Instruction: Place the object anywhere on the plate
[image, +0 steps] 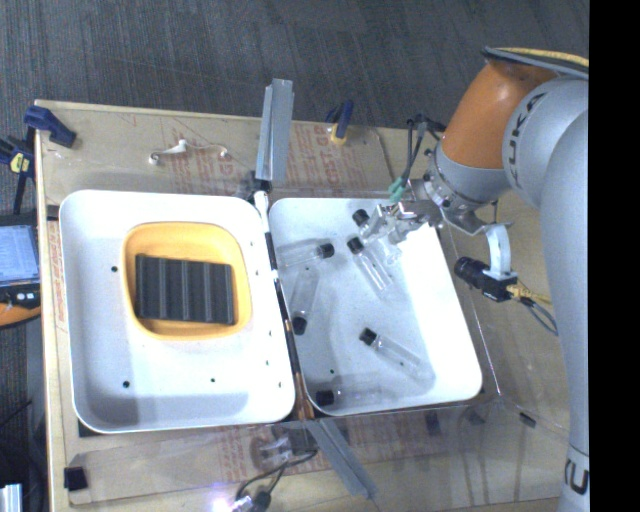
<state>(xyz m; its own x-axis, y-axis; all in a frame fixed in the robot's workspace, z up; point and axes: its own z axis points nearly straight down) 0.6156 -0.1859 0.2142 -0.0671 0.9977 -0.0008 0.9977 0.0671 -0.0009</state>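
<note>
Gripper (385, 222) sits over the top-right part of the right bin (455, 370). Its tip is tangled up visually with clear plastic, so I can't tell whether it is apart, together, or clamped on anything.

The task things are all in the right bin: several clear vials with black caps, all lying flat.
- Upper vial (370, 262): just below the gripper. The cap points up-left and the body runs down-right, so the long axis is diagonal. I can't tell whether it is touching the gripper or just beside it.
- Lower vial (398, 352): mid-bin, well apart from the gripper. Same diagonal as the upper vial, cap at the upper-left end and clear body toward the lower-right corner.
- Left vial (305, 256): near the bin's left wall. The cap is at the right end and the axis is close to horizontal, with a slight tilt.
- Another black cap (360, 215) is close to the gripper, and one more is in the lower-left corner (325, 398). Their bodies are too faint for me to give a direction.

The left bin (100, 380) holds the yellow plate (185, 233), which sits in the upper half. A dark ribbed block (185, 290) lies flat on the plate with its ribs running top to bottom. None of the vials is on the plate.

Both bins sit side by side on the wooden bench (120, 140), touching along the middle.
</note>
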